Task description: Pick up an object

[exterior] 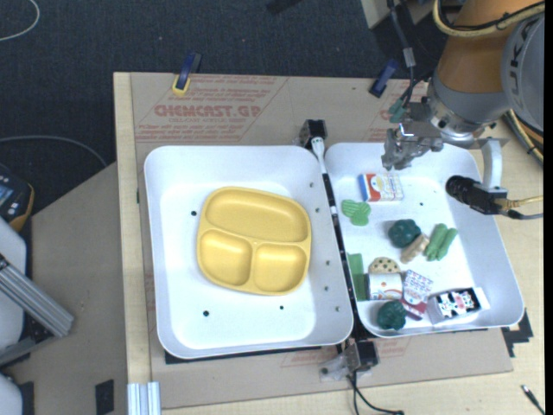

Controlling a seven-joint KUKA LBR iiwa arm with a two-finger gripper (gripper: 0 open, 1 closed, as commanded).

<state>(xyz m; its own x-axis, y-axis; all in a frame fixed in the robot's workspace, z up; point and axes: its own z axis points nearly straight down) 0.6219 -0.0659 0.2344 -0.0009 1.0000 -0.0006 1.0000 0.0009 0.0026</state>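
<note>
Tabletop point(138, 232): a tan board printed with red lettering, carrying two shallow white bins side by side, clamped at its far edge.

Arm point(484, 50): grey with an orange band, reaching in over the tabletop's far right corner and hanging above the right bin's far edge.

Left bin point(173, 180): sitting toward the tabletop's left edge and holding one item.

Right bin point(501, 275): sitting toward the tabletop's right edge and holding the small pickable pieces, most of them lying along its near and middle parts.

Yellow divided plate point(254, 239): three compartments, lying flat in the middle of the left bin, well apart from the arm.

End effector point(396, 161): pointing down at the right bin's far edge, hovering just above the small white carton. Nothing is showing between its tips; whether it is spread or closed cannot be told from here. Judged to be lining up on the carton, the likeliest target.

Small white carton point(382, 188): red and blue print, lying flat near the right bin's far edge.

Black and white packet point(455, 302): lying at the right bin's near right corner.

Green bean pod point(441, 241): lying beside a tan piece, mid-bin.

Dark green lump point(403, 231): lying just left of the pod.

Light green piece point(355, 211): lying near the bin's left wall.

Second dark green lump point(390, 315): resting at the near edge.
</note>
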